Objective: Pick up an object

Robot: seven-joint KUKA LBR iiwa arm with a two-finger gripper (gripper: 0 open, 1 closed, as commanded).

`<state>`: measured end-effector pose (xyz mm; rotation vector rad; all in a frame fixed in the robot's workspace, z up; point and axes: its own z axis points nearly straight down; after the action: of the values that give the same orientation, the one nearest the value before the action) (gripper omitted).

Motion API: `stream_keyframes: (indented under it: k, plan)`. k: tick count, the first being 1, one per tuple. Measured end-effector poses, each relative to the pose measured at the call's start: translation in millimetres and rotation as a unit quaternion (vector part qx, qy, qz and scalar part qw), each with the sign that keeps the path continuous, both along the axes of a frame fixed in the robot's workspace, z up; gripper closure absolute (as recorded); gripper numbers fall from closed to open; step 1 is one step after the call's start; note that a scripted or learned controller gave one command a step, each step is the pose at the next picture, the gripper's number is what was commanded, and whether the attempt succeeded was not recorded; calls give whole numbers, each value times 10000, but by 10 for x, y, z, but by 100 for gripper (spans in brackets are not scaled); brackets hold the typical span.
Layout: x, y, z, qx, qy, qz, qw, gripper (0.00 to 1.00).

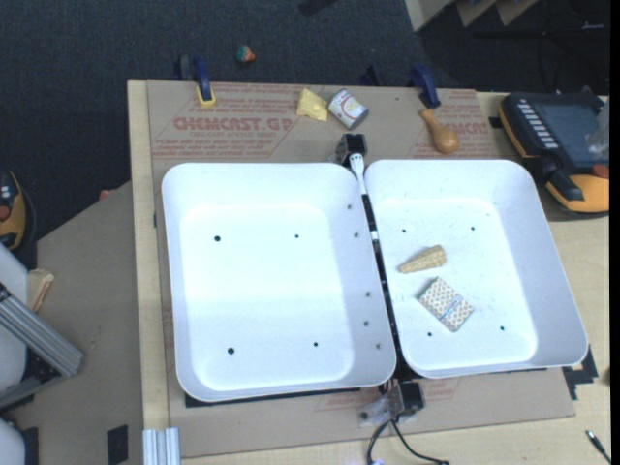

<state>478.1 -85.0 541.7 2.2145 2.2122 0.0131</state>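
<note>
two candidates lie loose in the right bin (542,260): a cone (423,260) on its side near the middle and, just below it, a patterned packet (446,304) lying flat. they sit apart, well off the walls, which leaves room around each. left bin (194,260) holds nothing to take. state of my jaws: cannot tell.

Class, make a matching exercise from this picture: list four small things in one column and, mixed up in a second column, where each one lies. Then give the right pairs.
Things:
1. tan cone
2. patterned packet
3. yellow wedge
4. wooden pear-shaped piece

Places:
A. on the board behind the left bin
B. in the right bin, nearer the front
C. on the board behind the right bin
D. in the right bin, near its middle

Pairs: 1-D, 2-B, 3-A, 4-C
</note>
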Motion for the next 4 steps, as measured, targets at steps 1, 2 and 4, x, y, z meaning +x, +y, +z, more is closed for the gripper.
stream_keyframes:
  k: [1,2,4]
  plan:
    - [281,858,-927,18,116,52,9999,100]
    - [-30,2083,-2621,9,169,65,9998,100]
    - [-6,3075,-1668,-8,128,38,9999,100]
